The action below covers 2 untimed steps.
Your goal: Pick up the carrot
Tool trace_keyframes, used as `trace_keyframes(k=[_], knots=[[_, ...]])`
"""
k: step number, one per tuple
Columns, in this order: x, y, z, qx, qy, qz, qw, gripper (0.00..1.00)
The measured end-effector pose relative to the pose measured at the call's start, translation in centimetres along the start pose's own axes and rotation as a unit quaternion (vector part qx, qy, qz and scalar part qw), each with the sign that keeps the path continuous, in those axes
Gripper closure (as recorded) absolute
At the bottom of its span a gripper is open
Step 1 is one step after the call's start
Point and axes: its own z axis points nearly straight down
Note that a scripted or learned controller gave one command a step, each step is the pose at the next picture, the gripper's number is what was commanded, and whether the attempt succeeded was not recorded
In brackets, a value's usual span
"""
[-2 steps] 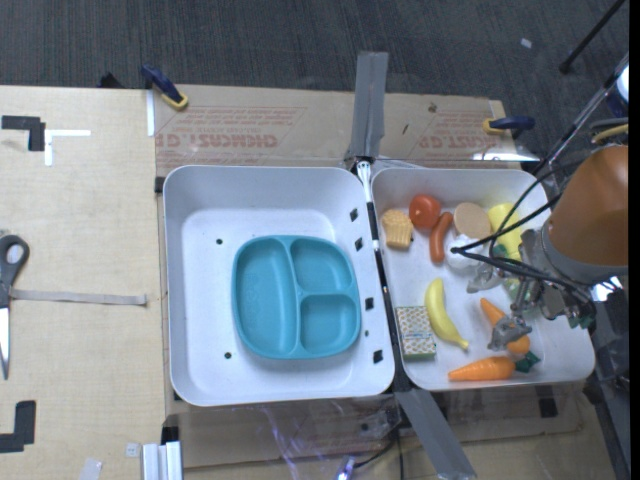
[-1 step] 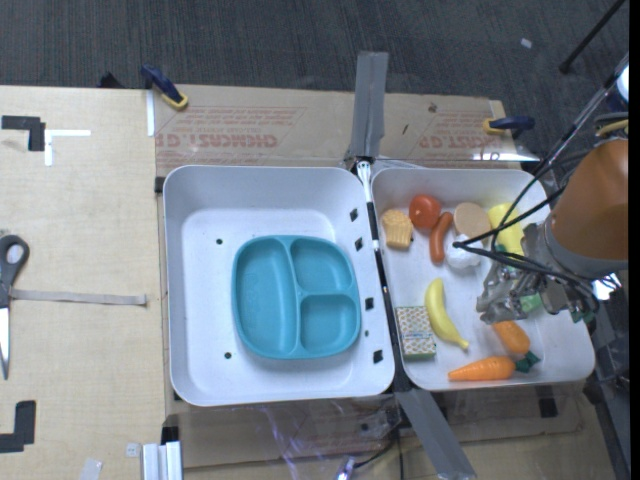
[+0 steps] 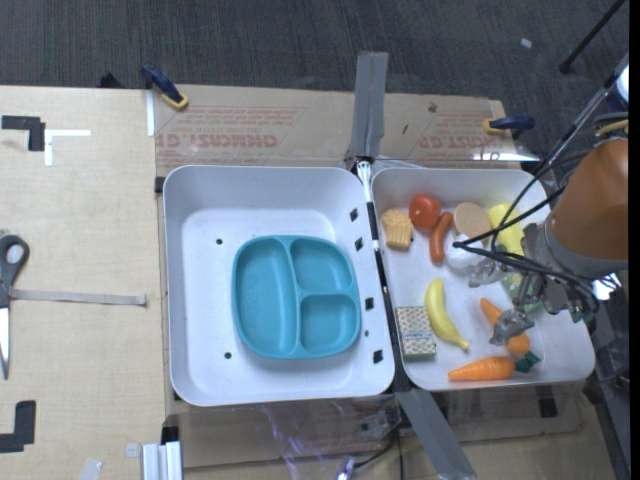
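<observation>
The gripper [image 3: 516,320] hung low over the right bin [image 3: 420,368], its fingers' state unclear. The carrot [image 3: 482,370] lay at the bin's near edge, just left of it.

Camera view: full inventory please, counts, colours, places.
bins: 2, white, side by side on bench
tray: 1, teal, three compartments, left bin
carrot: 1, orange, right bin front edge
banana: 1, yellow, right bin middle
tomato: 1, red, right bin back
sausage: 1, red-orange, beside tomato
corn: 1, yellow, right bin back left
scissors: 1, grey, far left bench
clamps: 2, blue-yellow, bench back
end effector: 1, grey, over right bin
</observation>
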Motion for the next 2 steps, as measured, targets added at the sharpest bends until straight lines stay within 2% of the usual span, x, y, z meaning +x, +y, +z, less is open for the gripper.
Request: trace_keyframes(k=[1, 2], knots=[[0.9, -0.9, 3.2, -0.003, 0.013, 0.101, 0.9948, 0.00], [0.6, -0.9, 2.2, -0.002, 0.010, 0.100, 0.9950, 1.00]])
